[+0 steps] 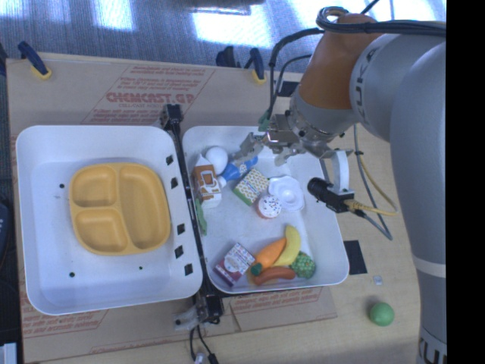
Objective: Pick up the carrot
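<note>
The carrot (pixel 268 252) is a short orange piece lying near the front of the right bin (pixel 324 233). It touches a yellow banana (pixel 290 246) on its right and a red-orange sausage (pixel 274 276) in front of it. My gripper (pixel 266 149) hangs over the back part of the same bin, well away from the carrot. Its fingers (pixel 247 148) are spread open with nothing between them. A blue-and-white item (pixel 236 168) lies just below the left finger.
The right bin also holds a white egg (pixel 217 158), a small carton (pixel 206 185), a green patterned box (pixel 251 186), a white cup (pixel 287 192), a round pastry (pixel 268 206), a red-white box (pixel 236 261) and broccoli (pixel 304 265). A yellow divided plate (pixel 120 206) lies in the left bin. A green ball (pixel 381 313) rests on the bench.
</note>
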Motion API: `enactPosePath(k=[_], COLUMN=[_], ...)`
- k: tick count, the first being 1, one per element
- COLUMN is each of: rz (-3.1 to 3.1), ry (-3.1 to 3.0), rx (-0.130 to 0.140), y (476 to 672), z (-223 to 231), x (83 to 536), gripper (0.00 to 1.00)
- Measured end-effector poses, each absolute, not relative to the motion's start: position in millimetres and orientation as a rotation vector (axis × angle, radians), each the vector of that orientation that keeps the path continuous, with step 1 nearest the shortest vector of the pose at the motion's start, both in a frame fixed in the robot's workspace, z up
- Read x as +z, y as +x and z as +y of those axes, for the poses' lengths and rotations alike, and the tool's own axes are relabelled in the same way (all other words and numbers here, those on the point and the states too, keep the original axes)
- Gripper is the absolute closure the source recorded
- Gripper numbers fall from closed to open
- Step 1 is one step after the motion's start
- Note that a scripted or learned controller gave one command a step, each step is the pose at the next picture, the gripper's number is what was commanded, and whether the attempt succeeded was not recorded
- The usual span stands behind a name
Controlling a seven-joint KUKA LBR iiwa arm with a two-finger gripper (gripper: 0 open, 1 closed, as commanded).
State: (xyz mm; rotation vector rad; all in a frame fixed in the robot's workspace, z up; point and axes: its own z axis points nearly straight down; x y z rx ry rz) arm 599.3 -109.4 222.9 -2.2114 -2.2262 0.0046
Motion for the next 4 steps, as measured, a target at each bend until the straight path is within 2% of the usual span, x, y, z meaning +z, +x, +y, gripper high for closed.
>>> enactPosePath(k=[1,2,3,4], rz=[-2.213,-2.202,-2.207,-1.909], ry=[-2.224,-2.238,-2.232,-2.493], rx=[0.006,0.002,0.003,0.003], y=[522.6,487.5,487.9,502.9], z=[-116,-168,-168,-129], x=[173,104,113,198], gripper=[0.0,0.0,1.0,1.0])
